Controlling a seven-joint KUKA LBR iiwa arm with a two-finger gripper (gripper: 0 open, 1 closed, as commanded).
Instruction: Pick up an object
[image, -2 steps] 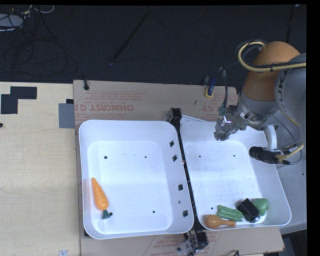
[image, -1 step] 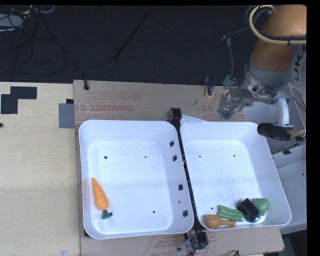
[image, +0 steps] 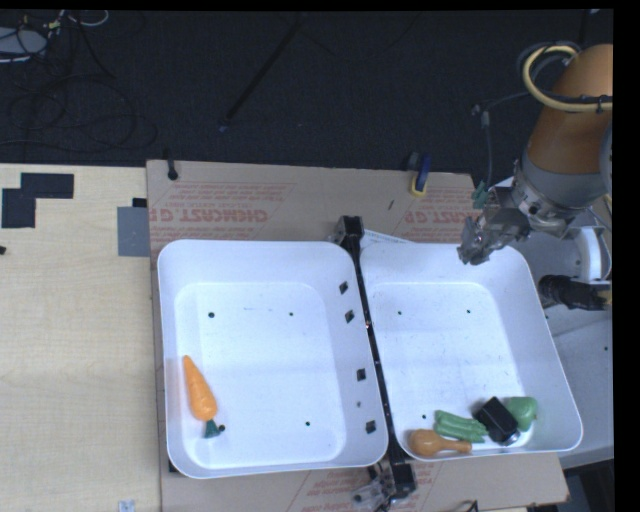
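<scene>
An orange toy carrot (image: 199, 390) with a green stem lies at the front left of the left bin (image: 250, 265). In the right bin (image: 450, 300), near its front rim, lie a tan pear-shaped toy (image: 436, 443), a green pod-like toy (image: 459, 426), a black block (image: 496, 419) and a green leafy piece (image: 522, 408), packed close together. My gripper (image: 478, 245) hangs over the far right corner of the right bin, well away from all of them, with nothing visible between its fingers.
A black divider with clips (image: 362, 340) runs between the two bins. Cardboard (image: 280, 200) lies under them. A blue and yellow clamp (image: 420, 175) sits at the cardboard's far edge. A black fitting (image: 570, 292) juts out right of the right bin.
</scene>
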